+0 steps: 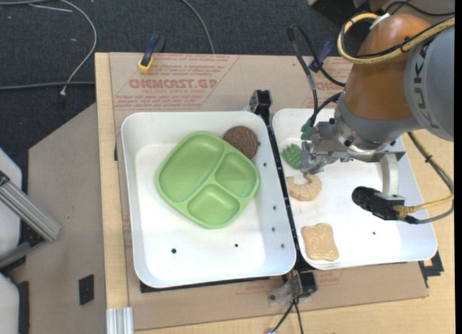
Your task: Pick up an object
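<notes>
gripper (pixel 312 169) low over right bin (pixel 404 249) | pale round food piece (pixel 304 188) lay just below fingertips | green item (pixel 292 156) just left | tan slice (pixel 320 242) farther below | green plate (pixel 208 179) well left

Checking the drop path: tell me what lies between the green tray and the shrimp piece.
In the camera view, the bin walls separate the green tray from the shrimp piece.

We look down from one fixed camera set above the cardboard-covered desk (pixel 180 73), tilted at a slant so its far edge sits toward the top of the frame. We stand far enough back to take in both shallow white plastic bins (pixel 144 253) whole, with dark carpeted floor (pixel 43 51) beyond.
</notes>
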